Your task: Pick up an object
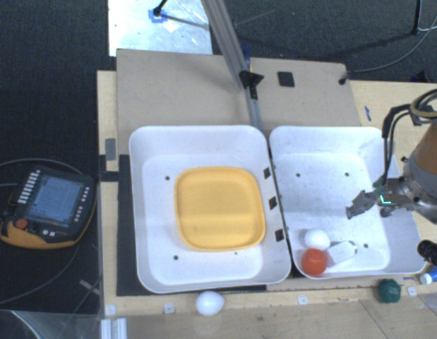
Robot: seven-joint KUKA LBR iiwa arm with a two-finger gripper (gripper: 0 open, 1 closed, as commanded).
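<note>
Dark carpet surrounds a tan bench [183,90] carrying two white bins side by side. A yellow plate [220,207] lies flat in the middle of the left bin [151,210]. The right bin [324,161] holds three small things bunched at its near edge, toward the near left corner: a white ball [317,239], a red ball [315,261] touching it just in front, and a white piece [343,251] lying beside them on the right.

From the right edge of that bin the arm [428,162] reaches in, and the gripper [361,205] hangs over the bin's right half, apart from the balls; nothing sits between its fingers, and whether they are spread or closed cannot be told.

On the bench's near edge, outside the bins, rest a white egg [210,303] and a green ball [388,290]. A pendant [47,204] lies on the carpet to the left.
</note>
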